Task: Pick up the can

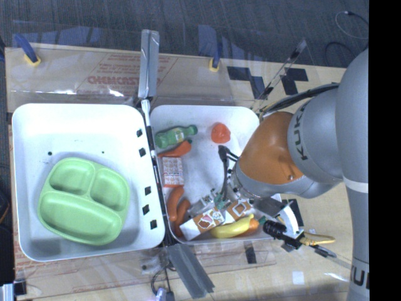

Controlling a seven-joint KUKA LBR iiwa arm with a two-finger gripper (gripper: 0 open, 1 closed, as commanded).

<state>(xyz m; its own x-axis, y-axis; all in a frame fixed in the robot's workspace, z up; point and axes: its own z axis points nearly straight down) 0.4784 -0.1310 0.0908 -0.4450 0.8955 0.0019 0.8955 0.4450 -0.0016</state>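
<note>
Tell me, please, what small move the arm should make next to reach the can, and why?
Probably slide the gripper toward the red-and-white can, which lies by the divider-side wall of the right bin. The gripper hangs by the carton and banana, apart from the can.

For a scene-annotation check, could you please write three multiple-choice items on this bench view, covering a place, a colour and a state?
1. Where does the divided plate lie?
A. left bin
B. right bin
C. on the bench outside the bins

2. What colour is the bottle in the right bin?
A. blue
B. green
C. white

3. How does the banana lie?
A. standing upright
B. flat near the bin's front edge
C. on the plate

Answers: 1 A, the plate rests in the left bin. 2 B, its body is green. 3 B, it lies flat among the packets at the front.
</note>
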